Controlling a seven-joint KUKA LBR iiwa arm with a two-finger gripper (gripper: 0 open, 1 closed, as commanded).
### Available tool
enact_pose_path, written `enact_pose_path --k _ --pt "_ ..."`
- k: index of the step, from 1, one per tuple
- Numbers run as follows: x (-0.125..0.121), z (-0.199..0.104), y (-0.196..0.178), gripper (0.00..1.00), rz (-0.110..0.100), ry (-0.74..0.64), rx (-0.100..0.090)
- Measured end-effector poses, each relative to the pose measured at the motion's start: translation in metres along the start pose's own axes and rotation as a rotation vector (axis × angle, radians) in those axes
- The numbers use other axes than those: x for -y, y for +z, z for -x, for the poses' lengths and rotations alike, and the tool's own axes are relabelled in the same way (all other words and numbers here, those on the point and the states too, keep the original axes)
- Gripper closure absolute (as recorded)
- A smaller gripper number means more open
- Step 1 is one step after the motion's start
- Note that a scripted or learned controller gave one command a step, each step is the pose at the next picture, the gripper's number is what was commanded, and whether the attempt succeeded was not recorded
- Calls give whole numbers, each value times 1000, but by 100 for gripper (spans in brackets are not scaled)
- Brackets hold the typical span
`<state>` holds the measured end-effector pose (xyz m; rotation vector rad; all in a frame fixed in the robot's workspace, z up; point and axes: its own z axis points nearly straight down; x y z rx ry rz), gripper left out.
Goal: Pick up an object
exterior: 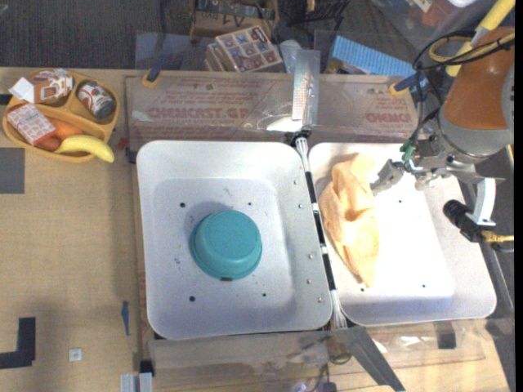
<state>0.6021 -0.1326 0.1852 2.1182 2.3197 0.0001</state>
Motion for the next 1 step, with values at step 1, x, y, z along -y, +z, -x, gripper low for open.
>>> enact_pose_path --k 1 --pt "-11 -14 92 0 14 -166 5"
